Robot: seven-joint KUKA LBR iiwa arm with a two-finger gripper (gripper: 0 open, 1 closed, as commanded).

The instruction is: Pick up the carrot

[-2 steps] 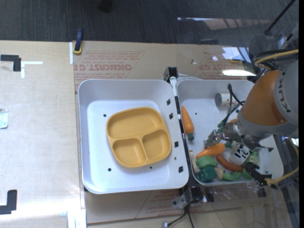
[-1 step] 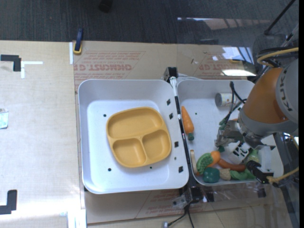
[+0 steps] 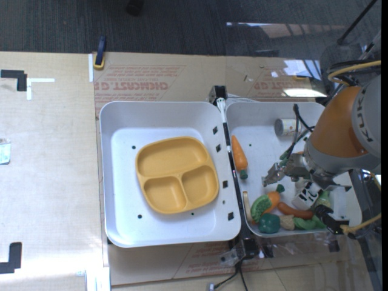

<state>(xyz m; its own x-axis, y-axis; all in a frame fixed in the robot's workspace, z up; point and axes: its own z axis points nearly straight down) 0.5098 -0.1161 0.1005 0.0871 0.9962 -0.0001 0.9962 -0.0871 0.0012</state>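
Here the arm (image 3: 342, 126) reaches in from the right and hangs over the right bin (image 3: 257, 123), with its gripper (image 3: 285, 173) low among the toy food at that bin's near end. The carrot (image 3: 239, 153) lies well apart from that cluster, alone against the right bin's left wall, just beside the divide between the 2 bins, its orange body pointing up the view and a small green stub at its lower end. Nothing orange sits in the gripper, so the pick has not been made; the step in hand reads as the approach. Whether the fingers are spread or pressed together I cannot tell, since the metal parts there are small and tangled with cables.

The next move, as I judge it, calls for a shift toward the left wall, then a descent along the carrot's length; the wall so close on 1 side leaves little room for a finger there.

Counted: 2 white bins, 1 yellow tray (image 3: 177, 174) with 3 compartments in the left bin (image 3: 115, 162), 1 carrot, 1 arm. The clutter under the gripper holds several green pieces (image 3: 262, 206) and a red-orange piece (image 3: 296, 211); their exact number is hard to make out. All of it stands on the counter (image 3: 48, 180).
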